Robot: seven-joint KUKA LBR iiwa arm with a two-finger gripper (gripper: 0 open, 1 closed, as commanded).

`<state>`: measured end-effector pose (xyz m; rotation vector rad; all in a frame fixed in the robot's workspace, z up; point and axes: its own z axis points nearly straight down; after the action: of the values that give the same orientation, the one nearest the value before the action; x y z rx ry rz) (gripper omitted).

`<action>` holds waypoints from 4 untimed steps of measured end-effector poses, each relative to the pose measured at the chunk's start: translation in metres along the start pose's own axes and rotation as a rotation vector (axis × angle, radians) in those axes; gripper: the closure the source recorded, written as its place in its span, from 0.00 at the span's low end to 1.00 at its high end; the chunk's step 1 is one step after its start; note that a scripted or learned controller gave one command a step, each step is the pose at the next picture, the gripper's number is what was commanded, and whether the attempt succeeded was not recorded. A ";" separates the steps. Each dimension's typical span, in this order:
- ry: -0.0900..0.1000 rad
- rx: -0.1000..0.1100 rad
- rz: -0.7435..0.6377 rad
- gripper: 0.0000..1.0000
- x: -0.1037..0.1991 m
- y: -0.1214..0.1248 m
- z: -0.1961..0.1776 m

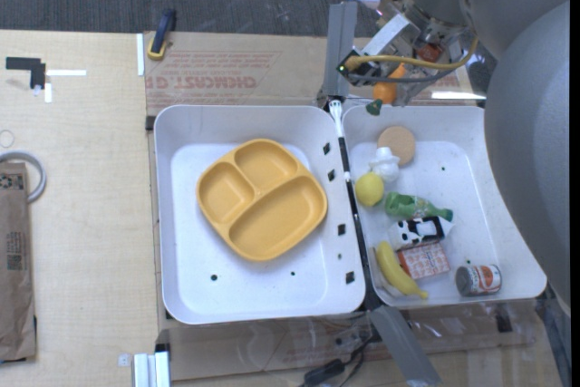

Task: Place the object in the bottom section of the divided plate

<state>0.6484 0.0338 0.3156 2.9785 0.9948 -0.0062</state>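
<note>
A yellow divided plate (263,198) lies in the left bin (181,285). It has two small sections toward the back and one large section (275,220) toward the front. My gripper (388,84) hangs over the back rim of the right bin (507,222), near the divider between the bins. A small orange object with a green tip (384,93) sits between its fingers, lifted off the bin floor. The gripper is well behind and to the right of the plate.
The right bin holds a tan disc (396,143), a white item (385,163), a lemon (369,188), a green packet (410,206), a black-and-white carton (422,229), a banana (397,270), a red box (424,262) and a can (478,278). A brown bag (14,258) lies far left.
</note>
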 end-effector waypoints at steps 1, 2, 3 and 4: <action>0.001 0.000 0.170 1.00 0.023 -0.034 -0.077; 0.000 0.000 0.354 1.00 0.048 -0.059 -0.125; -0.001 0.000 0.381 1.00 0.064 -0.080 0.107; 0.003 0.000 0.440 1.00 0.110 -0.141 0.029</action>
<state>0.6515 0.2123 0.2863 3.1242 0.3202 -0.0019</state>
